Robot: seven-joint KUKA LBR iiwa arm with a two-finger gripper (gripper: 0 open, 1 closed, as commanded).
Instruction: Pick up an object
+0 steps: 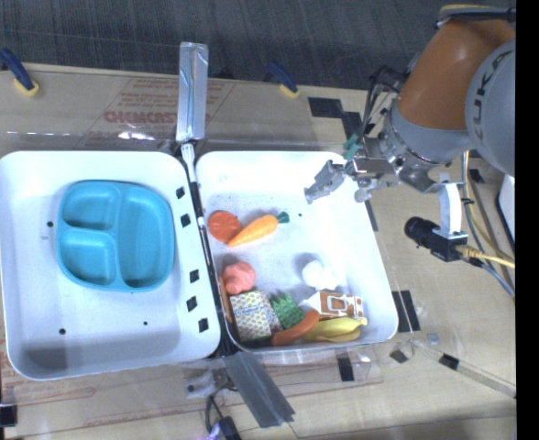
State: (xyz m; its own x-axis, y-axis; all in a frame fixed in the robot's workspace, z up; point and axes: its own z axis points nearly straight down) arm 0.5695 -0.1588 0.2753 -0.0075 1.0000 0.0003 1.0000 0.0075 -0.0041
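Observation:
My gripper (345, 184) hangs over the far right part of the right bin (269, 172), open, with nothing between its fingers (323, 183). Below and left of it an orange carrot (256, 229) lies against a red-orange round fruit (221, 225). Further toward the front are a pink piece (239, 276) and a white ball (314, 271). A patterned box (254, 314), a green item (288, 308), a red pepper (296, 329), a banana (335, 330) and a small carton (339, 303) crowd the front edge.
The left bin (22, 282) holds a blue divided plate (116, 234). A metal bar (192, 90) stands at the far end of the wall between the bins. The arm's orange band (453, 62) and cables (453, 232) sit over the right bin's right rim.

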